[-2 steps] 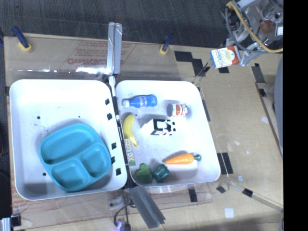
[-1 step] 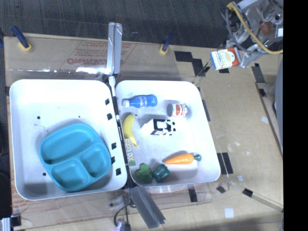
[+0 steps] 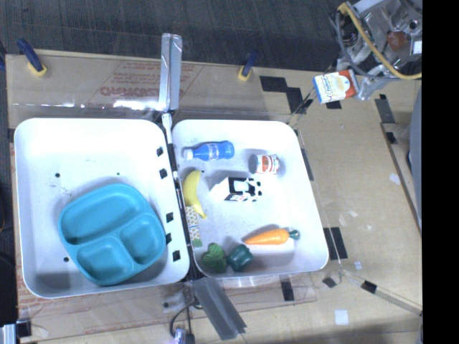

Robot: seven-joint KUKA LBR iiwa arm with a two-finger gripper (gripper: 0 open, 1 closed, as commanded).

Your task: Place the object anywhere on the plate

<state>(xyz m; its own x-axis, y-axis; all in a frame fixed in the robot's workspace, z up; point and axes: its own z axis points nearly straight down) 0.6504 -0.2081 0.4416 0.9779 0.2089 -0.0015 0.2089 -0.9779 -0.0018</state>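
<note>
A blue divided plate (image 3: pixel 111 231) lies in the left bin (image 3: pixel 36 142), toward its front. My gripper (image 3: pixel 349 83) is up at the far right, outside both bins and beyond the right bin's back corner. A small white carton (image 3: pixel 334 87) with a blue and orange label hangs at its tip, and the fingers look shut on it. The carton is far from the plate, which lies off to the front left.
The right bin (image 3: pixel 305 192) holds a blue bottle (image 3: pixel 209 150), a small can (image 3: pixel 265 164), a banana (image 3: pixel 192 190), a black-and-white item (image 3: pixel 244 189), a carrot (image 3: pixel 269 236) and two green vegetables (image 3: pixel 226 258). A taped divider (image 3: pixel 171 77) runs between the bins.
</note>
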